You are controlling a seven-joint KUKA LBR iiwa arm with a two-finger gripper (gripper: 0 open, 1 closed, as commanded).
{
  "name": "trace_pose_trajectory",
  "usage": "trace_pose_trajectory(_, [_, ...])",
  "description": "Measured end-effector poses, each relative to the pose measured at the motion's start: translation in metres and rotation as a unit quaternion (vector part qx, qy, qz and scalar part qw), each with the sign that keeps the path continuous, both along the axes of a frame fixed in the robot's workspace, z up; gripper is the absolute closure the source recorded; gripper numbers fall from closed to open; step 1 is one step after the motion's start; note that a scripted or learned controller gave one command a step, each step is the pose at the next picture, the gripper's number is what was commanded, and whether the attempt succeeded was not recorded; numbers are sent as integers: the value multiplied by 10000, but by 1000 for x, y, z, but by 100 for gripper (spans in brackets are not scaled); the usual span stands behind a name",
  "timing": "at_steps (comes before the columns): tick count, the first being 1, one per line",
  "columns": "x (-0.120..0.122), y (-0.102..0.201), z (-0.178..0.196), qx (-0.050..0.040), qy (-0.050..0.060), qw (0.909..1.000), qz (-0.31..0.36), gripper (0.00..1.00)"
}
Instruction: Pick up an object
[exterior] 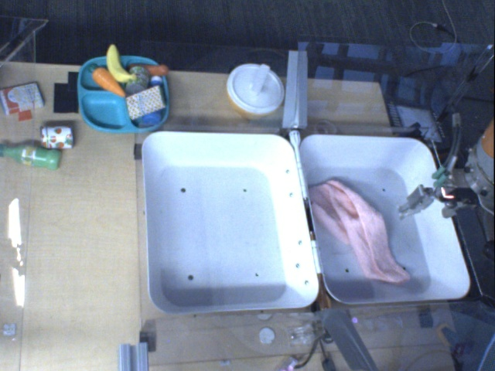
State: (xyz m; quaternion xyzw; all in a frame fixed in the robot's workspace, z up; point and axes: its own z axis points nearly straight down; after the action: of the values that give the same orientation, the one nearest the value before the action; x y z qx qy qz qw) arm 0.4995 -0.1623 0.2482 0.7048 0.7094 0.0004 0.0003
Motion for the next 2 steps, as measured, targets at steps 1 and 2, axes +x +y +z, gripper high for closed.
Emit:
trace_pose_trajectory(1, [69,82,-134,2,14,9982,-598,0])
trace_pose_trajectory(2, [82,45,-158,-3,-55,10000,30,0])
